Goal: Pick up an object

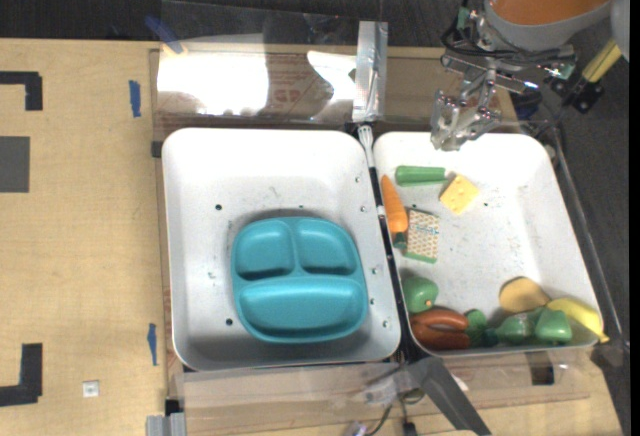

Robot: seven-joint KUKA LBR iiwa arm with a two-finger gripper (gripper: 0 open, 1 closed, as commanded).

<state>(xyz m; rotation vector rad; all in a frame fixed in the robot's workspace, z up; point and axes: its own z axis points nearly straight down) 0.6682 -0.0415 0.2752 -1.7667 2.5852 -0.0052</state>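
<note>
Overhead, metal two-finger gripper (455, 129) hangs at back edge of right shallow white bin (520, 224), fingers parted, holding nothing. Green cylindrical stick (420, 174) lies just below it, yellow cheese-like wedge (459, 194) beside that.

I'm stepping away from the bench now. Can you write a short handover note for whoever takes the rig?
Pincer: above the far edge of the right bin, nothing seen between its fingers.
Right bin: green stick and yellow cheese wedge nearest the pincer; carrot along the left wall, waffle-like piece beside it; a cluster of toy foods along the near edge, including a banana.
Left bin: teal divided plate.
Done: nothing picked yet.
Left: lower onto one object, probably the green stick or cheese, grip and lift.
</note>
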